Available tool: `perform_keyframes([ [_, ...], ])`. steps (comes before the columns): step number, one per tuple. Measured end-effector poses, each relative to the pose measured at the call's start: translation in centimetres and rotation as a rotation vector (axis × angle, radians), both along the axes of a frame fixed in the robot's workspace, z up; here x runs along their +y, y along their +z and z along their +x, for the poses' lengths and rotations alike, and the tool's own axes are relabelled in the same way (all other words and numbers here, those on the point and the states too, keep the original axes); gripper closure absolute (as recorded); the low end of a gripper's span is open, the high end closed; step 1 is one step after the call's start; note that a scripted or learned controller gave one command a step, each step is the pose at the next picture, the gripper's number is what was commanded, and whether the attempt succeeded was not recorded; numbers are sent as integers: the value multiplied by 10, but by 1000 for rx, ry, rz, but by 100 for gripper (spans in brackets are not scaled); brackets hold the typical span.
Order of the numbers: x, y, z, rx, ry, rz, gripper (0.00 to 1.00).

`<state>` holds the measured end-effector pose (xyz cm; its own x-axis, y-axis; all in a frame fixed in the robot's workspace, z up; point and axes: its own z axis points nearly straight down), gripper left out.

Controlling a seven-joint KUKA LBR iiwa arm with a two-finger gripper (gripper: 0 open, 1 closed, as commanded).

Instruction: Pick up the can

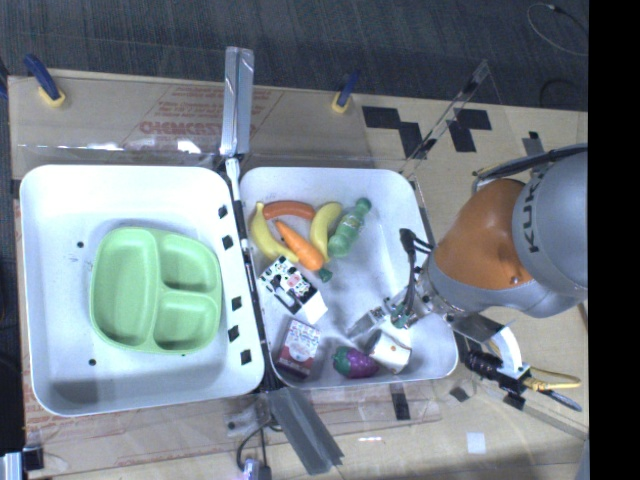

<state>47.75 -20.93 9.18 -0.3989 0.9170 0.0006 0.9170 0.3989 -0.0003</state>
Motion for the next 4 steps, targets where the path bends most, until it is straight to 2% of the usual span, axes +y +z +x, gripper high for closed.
perform_keyframes([
  [1,-2,23,-1,0,-78,-1,0],
  [2,-2,66,-1,1,-111,-1,0],
  [3,-2,67,-1,0,-125,-2,0],
  [4,0,-1,0,2,-183,0,0],
])
